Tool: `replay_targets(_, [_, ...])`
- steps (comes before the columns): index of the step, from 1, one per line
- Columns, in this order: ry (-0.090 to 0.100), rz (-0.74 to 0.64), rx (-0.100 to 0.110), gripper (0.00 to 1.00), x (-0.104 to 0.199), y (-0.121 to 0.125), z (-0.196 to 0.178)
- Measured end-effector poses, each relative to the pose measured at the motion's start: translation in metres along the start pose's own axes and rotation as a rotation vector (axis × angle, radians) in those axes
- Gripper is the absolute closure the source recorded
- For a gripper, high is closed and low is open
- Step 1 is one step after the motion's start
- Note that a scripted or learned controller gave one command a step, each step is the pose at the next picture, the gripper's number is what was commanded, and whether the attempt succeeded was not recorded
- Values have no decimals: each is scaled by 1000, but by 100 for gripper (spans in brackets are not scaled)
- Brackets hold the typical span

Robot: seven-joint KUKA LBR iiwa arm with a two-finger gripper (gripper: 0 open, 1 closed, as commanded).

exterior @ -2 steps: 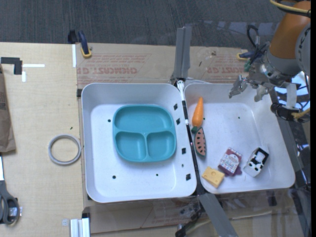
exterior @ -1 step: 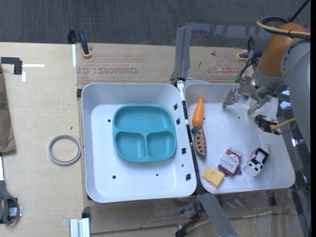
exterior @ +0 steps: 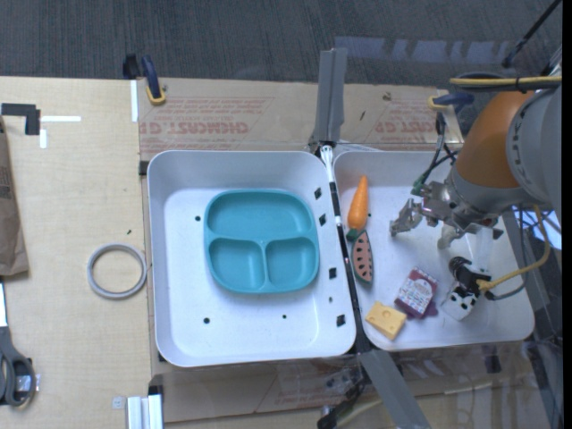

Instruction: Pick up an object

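In the right bin, an orange carrot lies against the left wall. Just below it is a watermelon slice. A yellow cheese wedge and a maroon packet rest near the front. My gripper hangs over the middle of this bin, to the right of the carrot and above the packet. It is open, and nothing sits between its fingers.
The left bin holds a teal divided plate. On the bench left of the bins lie a grey tape ring, scissors and a brown bag. A grey post rises behind the bins' shared wall.
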State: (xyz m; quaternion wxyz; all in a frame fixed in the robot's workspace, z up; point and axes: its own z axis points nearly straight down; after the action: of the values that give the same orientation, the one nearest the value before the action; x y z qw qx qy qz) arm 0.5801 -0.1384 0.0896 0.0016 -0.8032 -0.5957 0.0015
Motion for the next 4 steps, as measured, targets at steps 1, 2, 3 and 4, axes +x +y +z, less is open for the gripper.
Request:
replay_targets(1, [-1,-337,-3,0,21,30,-1])
replay_targets(2, [1,-619,-1,0,-51,-82,-29])
replay_targets(3, [-1,-925,-4,0,-43,-17,-117])
replay_targets(4, [0,-667,0,0,16,-60,-70])
